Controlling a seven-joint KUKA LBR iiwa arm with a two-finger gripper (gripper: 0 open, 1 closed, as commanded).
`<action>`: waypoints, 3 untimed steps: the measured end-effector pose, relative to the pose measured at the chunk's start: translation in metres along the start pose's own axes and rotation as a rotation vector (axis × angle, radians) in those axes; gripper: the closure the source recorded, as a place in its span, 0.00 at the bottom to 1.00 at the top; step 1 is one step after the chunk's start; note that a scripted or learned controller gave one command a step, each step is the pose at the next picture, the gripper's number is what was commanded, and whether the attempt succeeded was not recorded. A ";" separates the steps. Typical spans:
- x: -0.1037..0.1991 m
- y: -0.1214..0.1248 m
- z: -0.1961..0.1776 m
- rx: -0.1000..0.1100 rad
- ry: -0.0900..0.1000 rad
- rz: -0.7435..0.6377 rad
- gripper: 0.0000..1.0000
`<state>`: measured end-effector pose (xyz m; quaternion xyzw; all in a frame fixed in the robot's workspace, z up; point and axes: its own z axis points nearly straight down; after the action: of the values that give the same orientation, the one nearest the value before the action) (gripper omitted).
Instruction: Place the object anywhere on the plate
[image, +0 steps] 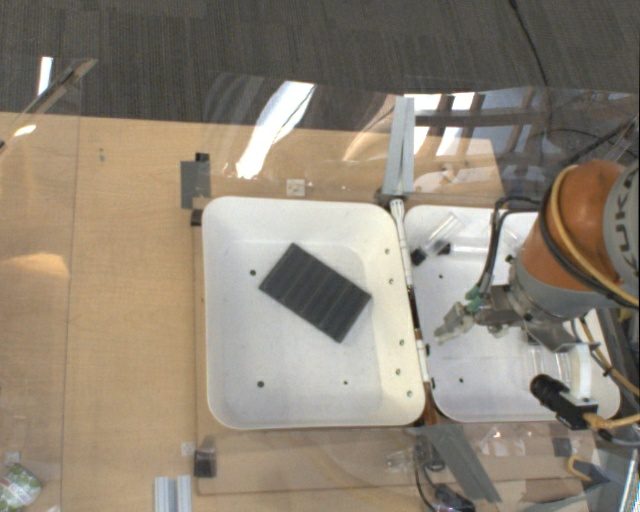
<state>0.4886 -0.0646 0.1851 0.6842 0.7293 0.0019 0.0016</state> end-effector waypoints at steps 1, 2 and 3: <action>0.000 0.000 0.000 0.000 0.000 0.000 0.00; 0.000 0.000 0.000 0.000 0.000 0.000 0.00; 0.000 0.000 0.000 0.000 0.000 0.000 0.00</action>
<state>0.4886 -0.0646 0.1851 0.6842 0.7293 0.0019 0.0016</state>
